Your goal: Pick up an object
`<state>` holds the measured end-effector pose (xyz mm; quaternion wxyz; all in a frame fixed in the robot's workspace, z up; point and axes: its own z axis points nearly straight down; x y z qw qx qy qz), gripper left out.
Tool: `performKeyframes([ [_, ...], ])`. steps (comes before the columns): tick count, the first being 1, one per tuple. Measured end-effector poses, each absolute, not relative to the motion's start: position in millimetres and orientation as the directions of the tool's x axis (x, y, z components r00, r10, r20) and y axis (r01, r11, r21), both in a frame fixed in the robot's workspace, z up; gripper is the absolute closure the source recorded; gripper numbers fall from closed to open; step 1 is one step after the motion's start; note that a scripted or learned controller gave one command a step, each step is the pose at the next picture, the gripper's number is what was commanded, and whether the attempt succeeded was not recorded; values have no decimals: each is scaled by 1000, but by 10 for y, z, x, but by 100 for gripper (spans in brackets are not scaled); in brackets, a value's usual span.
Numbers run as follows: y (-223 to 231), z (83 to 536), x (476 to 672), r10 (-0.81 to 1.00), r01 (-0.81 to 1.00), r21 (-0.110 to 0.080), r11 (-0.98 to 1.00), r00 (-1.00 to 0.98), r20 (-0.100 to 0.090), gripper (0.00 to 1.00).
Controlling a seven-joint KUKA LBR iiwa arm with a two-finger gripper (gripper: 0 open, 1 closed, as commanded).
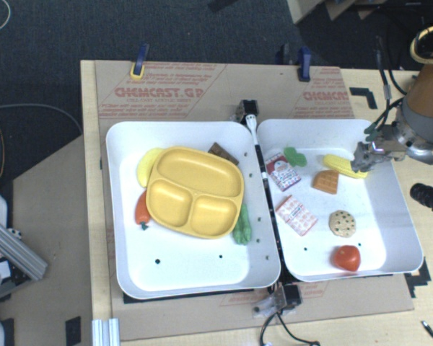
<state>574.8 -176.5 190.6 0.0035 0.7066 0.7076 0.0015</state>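
nearest the viewer, the right bin (pixel 397 215) holds a red tomato (pixel 346 257) close to its front edge, and just behind it a round cookie (pixel 342 223) dotted with chips. to their left lies a red-and-white packet (pixel 296 215), with a second, similar packet (pixel 282 171) further back near the divider. beside them, the left bin (pixel 123 193) carries a yellow divided plate (pixel 194 192), tilted across smaller items: an orange-red piece (pixel 142 210) at its left, something leafy green (pixel 242 226) at its right, a brown scrap (pixel 222 151) behind. deeper in the right bin sit an orange wedge (pixel 326 182), a small green piece (pixel 296 156), and a yellow corn cob (pixel 344 166). the gripper (pixel 364 158) hangs at the cob's right end, seemingly touching it; whether it is wide, narrow or gripping cannot be told from this angle. the cob looks like a light, stiff plastic toy, smooth and likely to roll, so it is probably best pinched across its narrow middle rather than at its tapered tip.
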Motion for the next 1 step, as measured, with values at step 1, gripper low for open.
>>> performKeyframes([
  [1,-1766,2268,5757,1000,1000,5,1,-1,-2,100],
])
